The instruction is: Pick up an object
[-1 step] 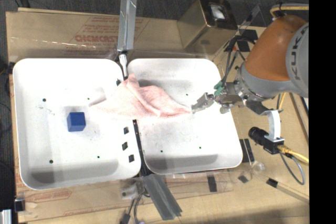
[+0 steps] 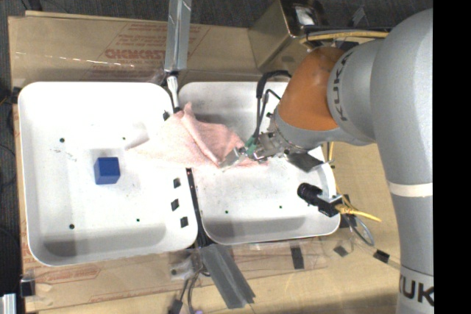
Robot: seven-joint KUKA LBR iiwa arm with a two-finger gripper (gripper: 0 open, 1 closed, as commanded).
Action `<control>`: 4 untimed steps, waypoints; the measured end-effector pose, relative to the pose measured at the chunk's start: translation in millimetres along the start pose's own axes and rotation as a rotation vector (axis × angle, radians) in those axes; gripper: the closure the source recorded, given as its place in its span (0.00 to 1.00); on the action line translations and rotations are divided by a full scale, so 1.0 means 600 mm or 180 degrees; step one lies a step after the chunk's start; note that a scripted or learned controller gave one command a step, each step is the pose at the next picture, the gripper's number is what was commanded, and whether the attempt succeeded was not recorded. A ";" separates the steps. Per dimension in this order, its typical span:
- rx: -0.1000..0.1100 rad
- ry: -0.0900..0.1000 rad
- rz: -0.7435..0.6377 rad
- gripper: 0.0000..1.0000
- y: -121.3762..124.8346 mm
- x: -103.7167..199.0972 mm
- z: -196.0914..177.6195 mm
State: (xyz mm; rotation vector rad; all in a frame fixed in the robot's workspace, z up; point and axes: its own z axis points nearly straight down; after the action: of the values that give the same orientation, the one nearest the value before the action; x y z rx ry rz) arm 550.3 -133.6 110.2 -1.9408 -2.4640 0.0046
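A pink cloth lies draped over the divider between the two bins, one end in the left bin and the other in the right. My gripper is in the right bin at the cloth's right end. Its fingers are shut on a bunched corner of the cloth, and the fabric rises in a ridge toward them. A small blue cube sits alone on the floor of the left bin, well to the left of the gripper.
The right bin has bare floor in front of the gripper. The arm's orange band and grey body cover the bin's right side. A brown cardboard sheet lies behind the bins.
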 end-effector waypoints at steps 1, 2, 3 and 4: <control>-0.0013 -0.0007 -0.0377 0.00 0.100 -0.016 0.029; -0.0023 -0.0022 -0.0795 0.00 0.128 0.023 0.027; -0.0022 -0.0021 -0.0805 1.00 0.128 0.024 0.010; -0.0021 -0.0024 -0.0805 0.00 0.128 0.024 0.010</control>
State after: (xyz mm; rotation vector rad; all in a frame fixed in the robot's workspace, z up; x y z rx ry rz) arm 621.8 -101.8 103.8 -1.6196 -2.6974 0.0025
